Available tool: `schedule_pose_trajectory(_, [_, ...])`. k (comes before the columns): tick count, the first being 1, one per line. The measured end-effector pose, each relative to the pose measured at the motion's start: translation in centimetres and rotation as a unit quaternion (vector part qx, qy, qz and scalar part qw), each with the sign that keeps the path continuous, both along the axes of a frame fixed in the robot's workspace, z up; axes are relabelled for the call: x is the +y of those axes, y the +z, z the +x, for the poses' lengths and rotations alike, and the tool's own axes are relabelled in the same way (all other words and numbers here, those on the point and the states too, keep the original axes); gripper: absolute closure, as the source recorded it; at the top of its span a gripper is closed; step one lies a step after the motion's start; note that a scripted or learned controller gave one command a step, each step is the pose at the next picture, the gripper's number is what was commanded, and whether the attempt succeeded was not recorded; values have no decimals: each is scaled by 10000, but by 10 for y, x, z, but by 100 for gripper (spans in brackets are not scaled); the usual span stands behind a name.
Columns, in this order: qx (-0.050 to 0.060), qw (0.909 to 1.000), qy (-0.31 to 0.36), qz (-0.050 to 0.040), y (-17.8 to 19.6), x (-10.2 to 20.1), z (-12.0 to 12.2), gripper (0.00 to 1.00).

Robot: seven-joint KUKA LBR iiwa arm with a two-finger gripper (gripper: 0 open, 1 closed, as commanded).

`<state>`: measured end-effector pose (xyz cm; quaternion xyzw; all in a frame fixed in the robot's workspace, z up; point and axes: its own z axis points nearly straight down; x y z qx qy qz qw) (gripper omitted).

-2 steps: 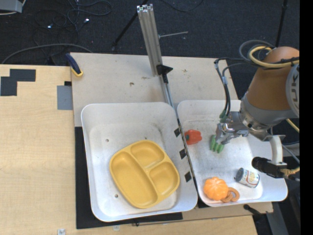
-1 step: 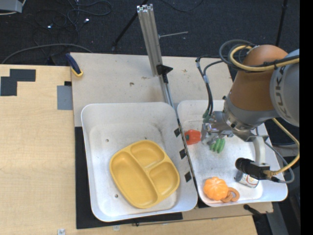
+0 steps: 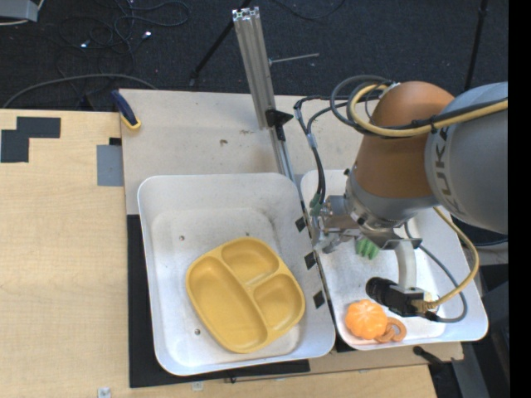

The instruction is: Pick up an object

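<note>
My gripper (image 3: 334,232) hangs low over the right bin (image 3: 465,326), hard by its left wall. My own wrist hides it, so I cannot tell whether it is open or closed. The nearest target is the green piece (image 3: 367,246), just beside me and partly under my wrist. The orange toy (image 3: 367,318) lies near the bin's front edge. I judge it best to shift off the wall, centre over the green piece, and descend straight.
</note>
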<state>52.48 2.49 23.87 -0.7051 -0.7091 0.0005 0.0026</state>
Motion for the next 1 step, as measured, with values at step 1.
schedule_pose_trajectory(1, [-1, 10000, 6, -3, 1, 62, -9, 100])
